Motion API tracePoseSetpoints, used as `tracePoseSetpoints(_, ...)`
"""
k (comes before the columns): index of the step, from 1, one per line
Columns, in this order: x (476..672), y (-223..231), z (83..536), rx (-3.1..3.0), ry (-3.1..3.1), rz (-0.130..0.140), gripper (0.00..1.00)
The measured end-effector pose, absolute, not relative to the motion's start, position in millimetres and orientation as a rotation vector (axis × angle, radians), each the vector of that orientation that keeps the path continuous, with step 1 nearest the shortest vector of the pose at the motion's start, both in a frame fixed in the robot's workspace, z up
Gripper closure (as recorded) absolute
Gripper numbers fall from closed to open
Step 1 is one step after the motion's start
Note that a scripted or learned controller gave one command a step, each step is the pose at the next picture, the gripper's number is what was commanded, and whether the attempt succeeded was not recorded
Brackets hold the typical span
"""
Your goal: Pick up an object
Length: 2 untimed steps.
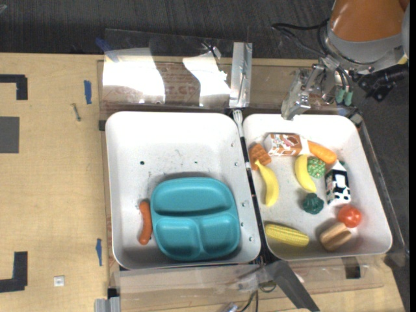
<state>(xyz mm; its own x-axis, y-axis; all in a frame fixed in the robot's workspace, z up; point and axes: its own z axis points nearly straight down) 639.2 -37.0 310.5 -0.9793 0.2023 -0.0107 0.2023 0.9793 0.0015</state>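
Hovering above the far edge of the right bin (pixel 374 194), the hand (pixel 305 99) hangs with its grip impossible to tell. Near it lie a carton (pixel 285 144), carrot (pixel 322 152) and bananas (pixel 268 182). Left bin (pixel 123 174) holds a teal tray (pixel 194 218), sausage (pixel 145 222).

A robotics lab is indicated: a taped wooden bench (pixel 45 174), two white bins (pixel 123 129) of toy food, a KUKA arm (pixel 367 12).
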Motion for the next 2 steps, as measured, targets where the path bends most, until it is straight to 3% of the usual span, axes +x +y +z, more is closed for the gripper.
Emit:
tracePoseSetpoints(1,646.0,-48,309,0.154,3.127,0.000,1.00)
tracePoseSetpoints(2,665.0,-67,311,-0.032,3.131,-0.001,1.00)
